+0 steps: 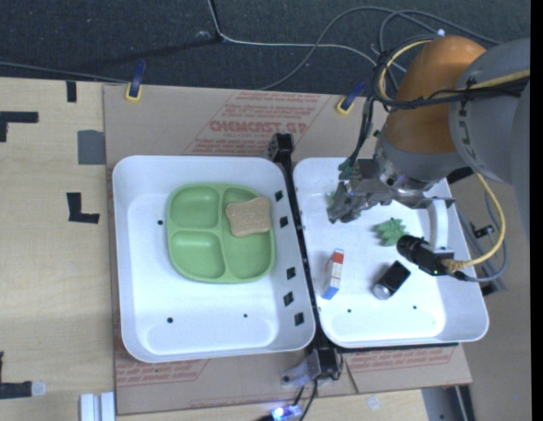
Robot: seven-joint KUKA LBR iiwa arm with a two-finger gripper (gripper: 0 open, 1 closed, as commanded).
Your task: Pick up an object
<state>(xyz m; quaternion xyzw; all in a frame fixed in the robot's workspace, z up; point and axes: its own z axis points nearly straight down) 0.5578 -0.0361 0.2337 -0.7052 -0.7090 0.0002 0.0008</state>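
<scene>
Gripper (346, 202) low in the right bin's (367, 318) far left corner.
Claw spread or closed: I cannot tell. A green leaf (389, 231) lies near it, a tube (334, 273) and black block (392, 279) nearer the front; the left bin (210, 323) holds a plate (196, 235) with toast (248, 217).

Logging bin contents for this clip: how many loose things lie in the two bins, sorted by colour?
Green: 2, divided plate, small leafy piece
Tan: 1, bread slice
White-and-red: 1, small box
Black: 1, small block
Total: 5
</scene>
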